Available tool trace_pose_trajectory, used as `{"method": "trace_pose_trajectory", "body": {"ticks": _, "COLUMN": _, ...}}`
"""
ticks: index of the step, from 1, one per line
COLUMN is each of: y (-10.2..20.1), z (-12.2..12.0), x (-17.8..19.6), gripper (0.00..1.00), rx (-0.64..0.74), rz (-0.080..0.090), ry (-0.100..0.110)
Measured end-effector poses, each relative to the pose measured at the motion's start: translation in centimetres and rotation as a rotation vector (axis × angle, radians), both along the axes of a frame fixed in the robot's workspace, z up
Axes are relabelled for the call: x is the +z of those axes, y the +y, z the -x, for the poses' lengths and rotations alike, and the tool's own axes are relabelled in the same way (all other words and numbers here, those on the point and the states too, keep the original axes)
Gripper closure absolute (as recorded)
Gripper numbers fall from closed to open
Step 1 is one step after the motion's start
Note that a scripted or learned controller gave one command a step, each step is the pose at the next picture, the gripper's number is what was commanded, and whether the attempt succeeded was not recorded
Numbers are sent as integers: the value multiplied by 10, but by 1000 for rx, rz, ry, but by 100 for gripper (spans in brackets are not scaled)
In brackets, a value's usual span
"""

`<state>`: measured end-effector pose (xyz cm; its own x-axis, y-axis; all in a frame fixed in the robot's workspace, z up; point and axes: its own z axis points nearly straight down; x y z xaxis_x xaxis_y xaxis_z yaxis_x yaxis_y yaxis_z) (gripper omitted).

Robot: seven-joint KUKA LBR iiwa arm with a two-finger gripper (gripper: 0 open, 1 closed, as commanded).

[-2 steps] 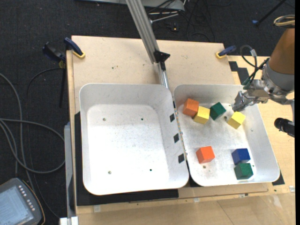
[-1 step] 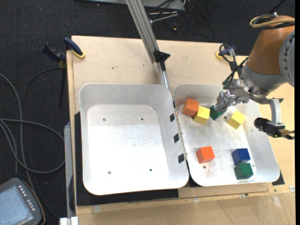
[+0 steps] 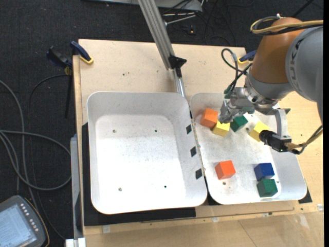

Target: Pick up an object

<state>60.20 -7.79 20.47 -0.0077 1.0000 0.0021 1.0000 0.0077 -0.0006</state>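
Note:
The right bin [image 3: 288, 189] holds several coloured blocks. At its far end lie an orange block [image 3: 208, 118], a yellow block [image 3: 221, 129], a dark green block [image 3: 239, 123] and a second yellow piece [image 3: 256, 131]. My gripper [image 3: 229, 115] reaches down into this cluster, its tip just above the yellow block and beside the dark green one. The wrist hides how it meets them. Nearer the front lie another orange block [image 3: 224, 169], a blue block [image 3: 263, 171] and a green block [image 3: 267, 188].
The left bin [image 3: 103, 107] lies beside the right one, their walls meeting along the middle. A slanted metal pole [image 3: 157, 27] comes down to the bins' far edge. Blue clamps [image 3: 67, 55] sit at the bench's far left corner.

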Motion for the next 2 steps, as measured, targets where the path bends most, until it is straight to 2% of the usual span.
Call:
{"method": "trace_pose_trajectory", "body": {"ticks": 1, "y": 62, "z": 1, "x": 3, "gripper": 100, "rx": 2, "rz": -1, "ry": 0}}
{"method": "trace_pose_trajectory", "body": {"ticks": 2, "y": 123, "z": -11, "x": 5, "gripper": 100, "rx": 2, "rz": 0, "ry": -2}}
